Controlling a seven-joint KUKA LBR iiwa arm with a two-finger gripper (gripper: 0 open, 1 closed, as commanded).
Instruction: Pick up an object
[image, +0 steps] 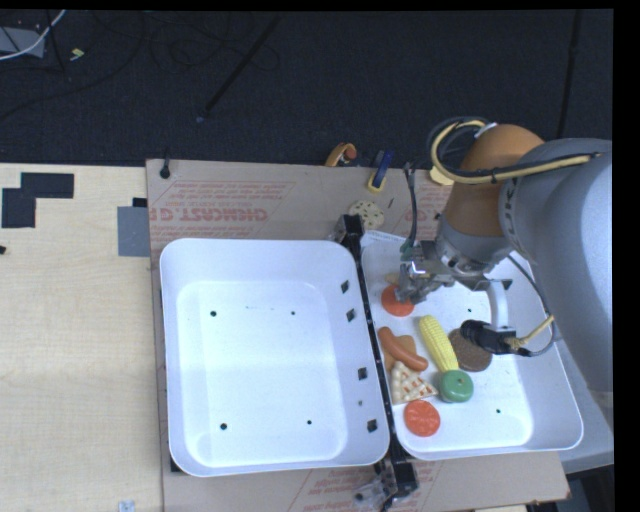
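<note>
Here I see the hand (408, 290) low in the right shallow white bin (540, 420), directly over a flat round orange-red disc (397, 304) near the bin's left wall. Whether it is gripping, I cannot tell; the disc lies just beneath it, toward the divider.

Pale wooden tabletop (70, 340) bearing a brown cardboard sheet (260, 205) with reversed red print. Dark carpeted floor (250, 80) behind, crossed by black cables (235, 65). Dark patches (40, 195) mark the wood.
</note>
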